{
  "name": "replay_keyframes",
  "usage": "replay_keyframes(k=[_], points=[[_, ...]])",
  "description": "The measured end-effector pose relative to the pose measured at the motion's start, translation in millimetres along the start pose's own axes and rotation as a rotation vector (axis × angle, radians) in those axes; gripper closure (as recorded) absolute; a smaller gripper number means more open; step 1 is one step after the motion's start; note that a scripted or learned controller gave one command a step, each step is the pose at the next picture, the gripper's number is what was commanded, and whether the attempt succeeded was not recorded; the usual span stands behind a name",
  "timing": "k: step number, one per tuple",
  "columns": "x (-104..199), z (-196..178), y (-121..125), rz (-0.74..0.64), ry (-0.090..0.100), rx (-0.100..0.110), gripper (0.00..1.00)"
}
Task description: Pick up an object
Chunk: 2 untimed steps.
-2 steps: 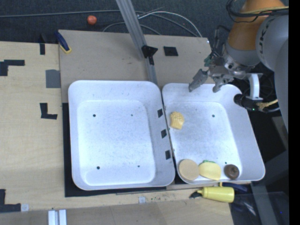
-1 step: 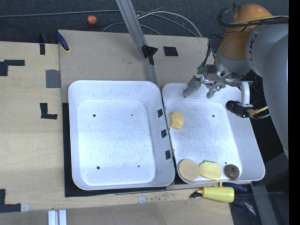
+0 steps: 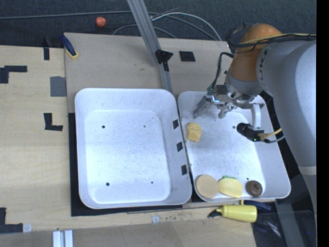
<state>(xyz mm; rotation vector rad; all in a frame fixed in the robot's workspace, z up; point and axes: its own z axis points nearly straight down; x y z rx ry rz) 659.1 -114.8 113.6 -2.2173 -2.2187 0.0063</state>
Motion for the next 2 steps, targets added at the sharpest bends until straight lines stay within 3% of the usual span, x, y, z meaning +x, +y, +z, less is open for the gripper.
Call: replay_keyframes(k=[1, 2], points=[[0.1, -13.6, 1.6, -0.001, -0.001, -0.006, 1.0], [3.4, -59.6, -5.1, 0.0, -0.001, -0.01, 1.0]])
